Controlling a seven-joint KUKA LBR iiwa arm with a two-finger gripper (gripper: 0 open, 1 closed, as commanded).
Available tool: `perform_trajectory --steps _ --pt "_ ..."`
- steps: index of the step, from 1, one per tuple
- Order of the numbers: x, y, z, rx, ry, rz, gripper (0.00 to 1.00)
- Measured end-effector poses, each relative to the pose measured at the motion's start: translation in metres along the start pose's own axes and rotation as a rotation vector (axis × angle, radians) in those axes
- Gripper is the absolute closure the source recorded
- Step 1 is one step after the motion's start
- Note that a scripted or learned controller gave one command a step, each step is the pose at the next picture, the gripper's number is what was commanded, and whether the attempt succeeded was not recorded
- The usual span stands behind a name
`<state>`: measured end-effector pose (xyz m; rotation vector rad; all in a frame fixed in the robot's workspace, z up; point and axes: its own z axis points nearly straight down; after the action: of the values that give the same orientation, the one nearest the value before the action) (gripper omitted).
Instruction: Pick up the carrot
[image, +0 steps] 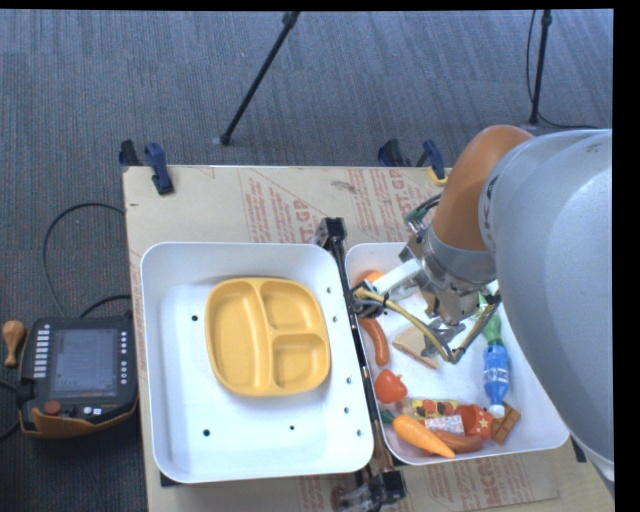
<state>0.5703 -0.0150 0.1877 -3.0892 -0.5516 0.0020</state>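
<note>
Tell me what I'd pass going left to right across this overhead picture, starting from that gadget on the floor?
Handheld control pad → left white bin → yellow divided plate → sausage → carrot → blue bottle. The gripper hangs over the right bin, between the sausage and the bottle.

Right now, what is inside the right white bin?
The right bin holds a carrot, a tomato, a sausage, a bread slice, a blue bottle and some packets. The arm covers its far side.
</note>
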Motion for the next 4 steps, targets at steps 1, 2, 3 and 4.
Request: perform_trajectory --steps 1,2,3,4 --pt "-0.038 -0.016 0.001 0.0 -0.003 -0.16 0.0" --pt "-0.054 -0.053 0.001 0.0 -0.004 0.153 0.0" --pt "-0.07 -0.085 0.001 0.0 -0.004 0.082 0.0" --pt "0.028 -0.096 0.001 0.0 -0.002 0.077 0.0"
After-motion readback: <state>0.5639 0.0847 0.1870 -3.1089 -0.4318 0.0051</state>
